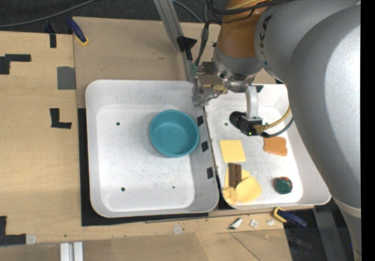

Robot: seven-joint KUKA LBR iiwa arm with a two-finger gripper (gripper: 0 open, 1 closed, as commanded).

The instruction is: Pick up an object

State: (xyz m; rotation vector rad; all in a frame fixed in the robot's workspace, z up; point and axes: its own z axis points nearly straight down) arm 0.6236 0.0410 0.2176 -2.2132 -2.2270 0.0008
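The end effector (204, 97) hangs over the ridge between the two bins; whether it is spread or pinched, I cannot tell. Just below-left sits the round teal plastic bowl (173, 132). I'd shift over its rim, then descend straight.

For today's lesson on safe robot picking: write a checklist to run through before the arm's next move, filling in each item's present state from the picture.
1. Gripper located, at the divide between the bins: ok.
2. Finger state readable: cannot tell.
3. Gripper carrying an object: cannot tell.
4. Blue bowl upright in left bin: ok.
5. Yellow square lies apart from the orange piece in right bin: ok.
6. Brown bar free of neighbours: not ok, it touches the yellow lump.
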